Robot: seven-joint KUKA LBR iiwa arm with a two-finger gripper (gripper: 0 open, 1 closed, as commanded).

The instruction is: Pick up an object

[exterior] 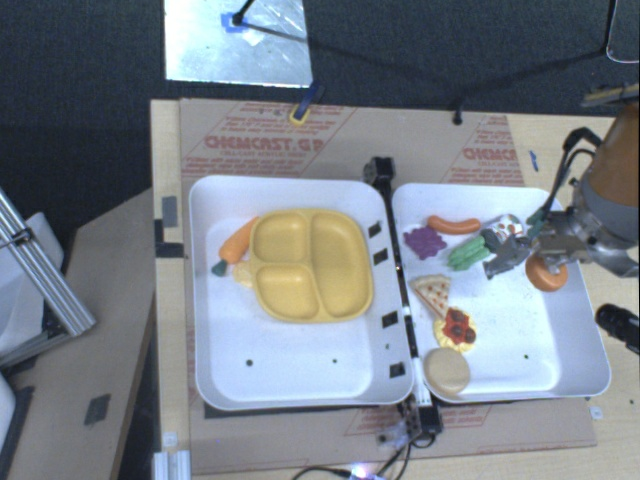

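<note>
The likeliest target is the green toy vegetable (pixel 468 254) — a pickle or cucumber by its look — lying in the upper middle of the right bin (pixel 575 368). The gripper (pixel 503 250) sits right at its right-hand end, low over the bin floor, and the green piece looks to be touching or just under the metal tip. Whether the fingers are spread or closed I cannot tell from here; the tip is a dark and shiny blur, and nothing is plainly pinched between them.

So I would judge the pick not yet done: the green piece appears to rest on the bin floor, and the arm (pixel 610 198) is down at the reach, not lifting. What is left is a sure close on it and the raise.

Close around it lie a toy sausage (pixel 454 225) just above, a purple grape cluster (pixel 425 242) to its left, and an orange round piece (pixel 547 273) beside the wrist on the other side. Lower down are a pizza slice (pixel 434 294), a red-and-yellow toy food (pixel 456 330) and a tan bun (pixel 447 370) near the front corner.

The left bin (pixel 290 368) holds a yellow divided plate (pixel 305 265) with a toy carrot (pixel 236 241) against its left edge — well apart from the action.
</note>
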